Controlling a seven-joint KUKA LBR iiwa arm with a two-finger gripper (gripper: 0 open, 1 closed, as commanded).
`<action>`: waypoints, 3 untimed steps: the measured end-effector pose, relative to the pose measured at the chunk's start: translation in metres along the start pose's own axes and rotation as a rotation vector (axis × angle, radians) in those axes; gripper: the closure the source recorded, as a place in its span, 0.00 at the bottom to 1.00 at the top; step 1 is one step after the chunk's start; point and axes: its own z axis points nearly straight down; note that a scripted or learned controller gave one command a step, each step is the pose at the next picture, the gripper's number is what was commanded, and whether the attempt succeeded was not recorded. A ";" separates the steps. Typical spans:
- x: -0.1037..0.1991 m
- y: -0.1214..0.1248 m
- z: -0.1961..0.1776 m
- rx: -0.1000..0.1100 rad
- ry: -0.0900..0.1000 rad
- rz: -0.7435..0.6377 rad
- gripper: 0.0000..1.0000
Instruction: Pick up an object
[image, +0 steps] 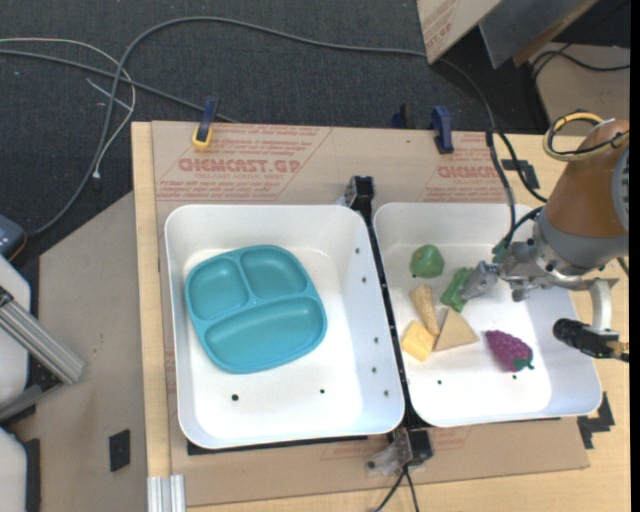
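The desk (250, 150) is a brown board carrying two white bins side by side. The left bin (200, 240) holds one teal divided plate (257, 306), lying flat toward its left half. The right bin (560, 390) holds five small things: one tan wedge (456, 331) near the middle, one purple grape bunch (509, 349) to its right, one pale corn cob (427, 305) touching the wedge's left side, one yellow block (417, 342) just nearer than the cob, and one green round piece (428, 261) farther back. The arm (590, 200) reaches in from the right over that bin, its claw (478, 283) low beside a green oblong piece (458, 289); whether the claw is apart or clamped on it cannot be told. Two blue clamps (207, 118) grip the desk's far edge.
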 end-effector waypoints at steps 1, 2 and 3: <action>0.000 0.001 -0.013 -0.004 -0.001 0.001 1.00; -0.004 0.000 -0.075 -0.006 -0.003 0.001 1.00; -0.003 -0.003 -0.120 -0.009 -0.004 0.000 1.00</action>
